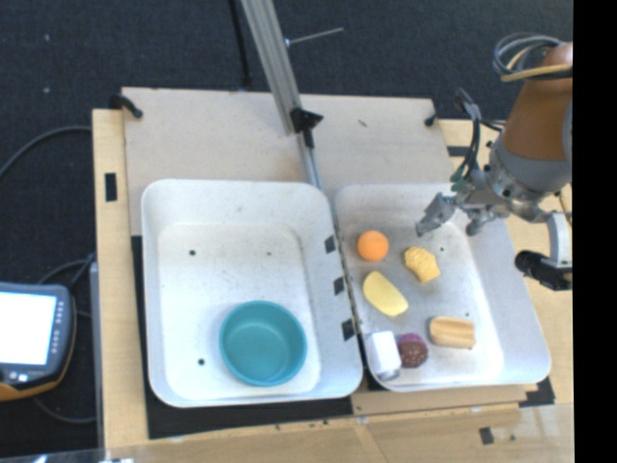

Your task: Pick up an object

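**Gripper Poised Above Crowded Bin, Nothing in Hand**

The grey arm with its orange band reaches in over the right bin, its gripper hanging above the bin's far side with the two fingers spread apart and nothing between them. Taking the orange ball as the marker, the gripper sits up and to the right of it, near but apart. Just right of the ball and slightly nearer the camera lies a yellow corn-like piece, the closest candidate to the fingers. Below the ball rests a yellow lemon-shaped piece. Further below, at the bin's near wall, a white block touches a dark reddish piece, and right of those lies a tan bread-like roll. Well left of the ball, in the left bin, sits a teal bowl.

No pick is made yet. The height of the fingers above the bin floor appears modest, though the slanted view leaves that uncertain. The risks from here: the ball would likely roll away if a fingertip clips it off-centre, and the corn-like piece lies close enough to the ball that a wide-open descent could nudge one while closing on the other. The white and reddish pair, pressed together at the wall, leaves little room for a finger.
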You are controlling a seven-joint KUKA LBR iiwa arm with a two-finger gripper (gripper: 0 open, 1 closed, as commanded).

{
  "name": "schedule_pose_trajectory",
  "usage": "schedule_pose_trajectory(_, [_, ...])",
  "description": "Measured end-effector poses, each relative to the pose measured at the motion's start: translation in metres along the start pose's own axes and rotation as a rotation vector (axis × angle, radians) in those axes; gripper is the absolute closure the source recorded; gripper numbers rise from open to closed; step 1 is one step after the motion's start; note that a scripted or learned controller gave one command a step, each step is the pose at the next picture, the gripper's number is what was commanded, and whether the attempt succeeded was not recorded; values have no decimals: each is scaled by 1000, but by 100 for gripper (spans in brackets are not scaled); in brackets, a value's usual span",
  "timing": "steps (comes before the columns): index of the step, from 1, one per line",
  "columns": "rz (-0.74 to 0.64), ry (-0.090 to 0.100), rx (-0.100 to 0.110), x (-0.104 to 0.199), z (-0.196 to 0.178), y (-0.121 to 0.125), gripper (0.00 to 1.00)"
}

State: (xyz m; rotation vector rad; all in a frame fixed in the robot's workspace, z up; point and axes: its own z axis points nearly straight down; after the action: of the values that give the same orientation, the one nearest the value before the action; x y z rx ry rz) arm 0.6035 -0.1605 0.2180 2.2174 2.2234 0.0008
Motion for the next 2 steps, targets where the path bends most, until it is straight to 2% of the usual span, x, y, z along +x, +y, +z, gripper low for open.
schedule_pose_trajectory(1, [0,0,0,0,0,0,0])
schedule_pose_trajectory(2, [3,0,6,-3,59,-9,0])
